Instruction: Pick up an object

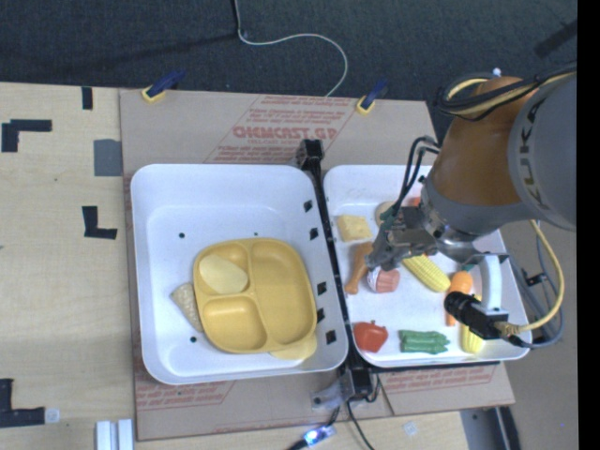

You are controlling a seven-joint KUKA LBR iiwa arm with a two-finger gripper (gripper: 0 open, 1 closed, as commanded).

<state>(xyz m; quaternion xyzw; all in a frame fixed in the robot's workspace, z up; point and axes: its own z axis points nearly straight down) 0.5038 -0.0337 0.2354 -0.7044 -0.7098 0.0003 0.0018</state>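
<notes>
End effector (386, 268) low in the right bin (352, 187), over a small pink-and-white piece (383, 279); finger state impossible to tell. Probably the closing-in step: next, a firm pinch, then a straight lift. Orange carrot-like stick (357, 267) just beside, long axis running near-to-far, slightly tilted.

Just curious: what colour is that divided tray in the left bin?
Yellow tray, per the camera view.

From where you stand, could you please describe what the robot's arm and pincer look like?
The arm is thick and rounded, grey with a broad orange band above the wrist and dark lettering on the grey shell. Yellow and black cables loop around it. The pincer is a small dark metal assembly. A black cylindrical part with a white bracket sits beside it.
</notes>
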